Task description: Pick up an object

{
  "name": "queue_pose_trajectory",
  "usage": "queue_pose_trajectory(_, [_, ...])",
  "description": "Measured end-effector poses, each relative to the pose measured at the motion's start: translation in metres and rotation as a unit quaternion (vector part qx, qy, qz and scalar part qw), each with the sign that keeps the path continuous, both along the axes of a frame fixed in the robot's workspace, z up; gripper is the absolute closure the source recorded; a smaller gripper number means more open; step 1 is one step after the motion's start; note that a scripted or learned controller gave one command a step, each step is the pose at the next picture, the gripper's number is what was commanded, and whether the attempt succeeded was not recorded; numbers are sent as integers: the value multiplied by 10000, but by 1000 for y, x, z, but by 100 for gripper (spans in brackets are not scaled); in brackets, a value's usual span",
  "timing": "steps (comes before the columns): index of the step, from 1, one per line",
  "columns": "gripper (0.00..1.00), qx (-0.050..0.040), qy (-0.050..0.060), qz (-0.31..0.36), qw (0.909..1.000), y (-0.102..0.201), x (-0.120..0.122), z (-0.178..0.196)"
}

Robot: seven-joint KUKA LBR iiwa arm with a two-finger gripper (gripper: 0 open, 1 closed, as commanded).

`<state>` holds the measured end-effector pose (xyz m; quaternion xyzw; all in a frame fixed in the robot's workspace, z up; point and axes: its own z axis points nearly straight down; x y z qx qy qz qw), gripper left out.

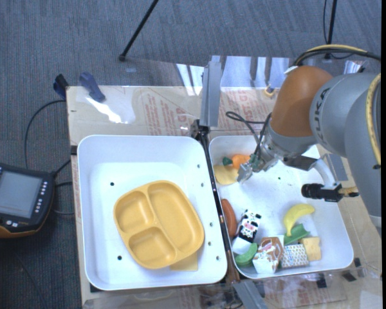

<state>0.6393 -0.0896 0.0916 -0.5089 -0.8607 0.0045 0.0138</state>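
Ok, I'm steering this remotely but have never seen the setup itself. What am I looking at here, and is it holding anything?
You are looking down at a slant from one fixed camera above a bench. The big grey and orange shape on the right is the robot arm; its gripper sits at the tip, low over the far left corner of the right bin. I cannot see anything between its fingers, so I would not count anything as held.

The left bin holds a yellow divided plate. The right bin holds toy food: a banana, a sausage, a small cow-print carton, some little boxes along the near edge, and yellow and orange pieces just beside the gripper. The screen on the floor at left is a handheld controller.
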Motion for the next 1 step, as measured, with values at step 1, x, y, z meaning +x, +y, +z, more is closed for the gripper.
queue_pose_trajectory(1, [0, -1, 1, -2, 10000, 0, 0, 0])
